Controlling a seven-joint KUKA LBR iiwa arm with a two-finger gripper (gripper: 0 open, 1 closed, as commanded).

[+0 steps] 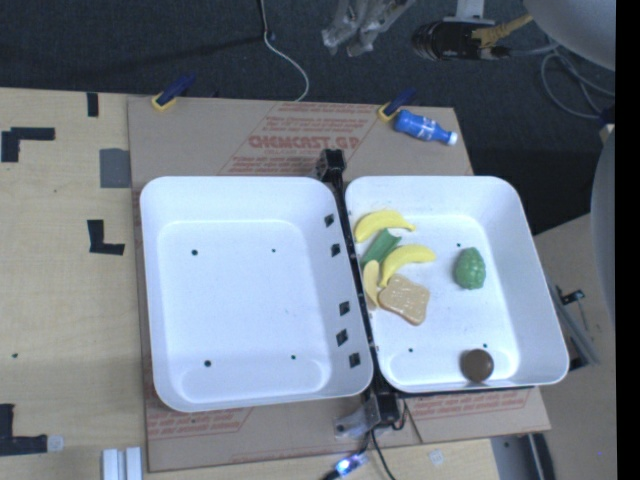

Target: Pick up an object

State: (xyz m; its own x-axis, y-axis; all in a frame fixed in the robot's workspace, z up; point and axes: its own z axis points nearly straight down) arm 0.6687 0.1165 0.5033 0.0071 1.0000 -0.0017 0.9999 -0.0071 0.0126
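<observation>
My gripper [362,30] hangs far beyond the bins with nothing between its fingers (how wide they stand I cannot tell), and the toast [404,299] in the right bin [500,203] looks light, stiff, best pinched across its edges.

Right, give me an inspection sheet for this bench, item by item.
Surface: cardboard sheet on a wooden bench, bearing the left bin and the right bin side by side.
Job's things: in the right bin, two yellow bananas, a green strip, a toast slice, a green lump, a brown ball.
Clutter: blue bottle on the cardboard; blue-and-yellow clamps.
Grippers: pincer up beyond the bench's far edge, away from the bins; fingers blurred.
Cables: white cable on the dark floor.
Surroundings: dark carpet.
</observation>
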